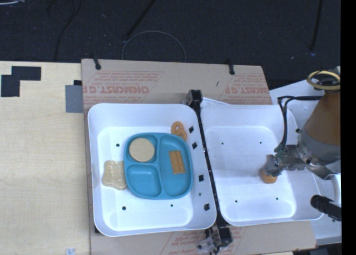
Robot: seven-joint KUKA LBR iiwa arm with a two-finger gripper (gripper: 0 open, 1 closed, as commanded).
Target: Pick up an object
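The tabletop (39, 165) carries 2 shallow white bins side by side on a sheet of cardboard (167, 84). The left bin (105, 215) holds a blue tray (146, 184) with 3 compartments. A round tan disc (141, 150) lies in the tray's far-left compartment, and an orange-brown rectangular piece (177, 162) lies in its right compartment; the near-left compartment shows bare blue. A pale yellowish piece (114, 175) rests on the bin floor, touching the tray's left edge. A small tan pretzel-like loop (179, 130) lies just beyond the tray's far-right corner, near the divider between the bins.

The arm (328, 131) reaches in from the right over the right bin (239, 204). Its end effector (272, 171) sits low at the right side of that bin, directly above a small orange-tan object (269, 179) that lies on the bin floor. The end effector touches or nearly touches the top of this object, but the view is too small and blurred to tell whether it is released or clenched, or whether the object sits between its parts. The object is well apart from the things in the left bin.
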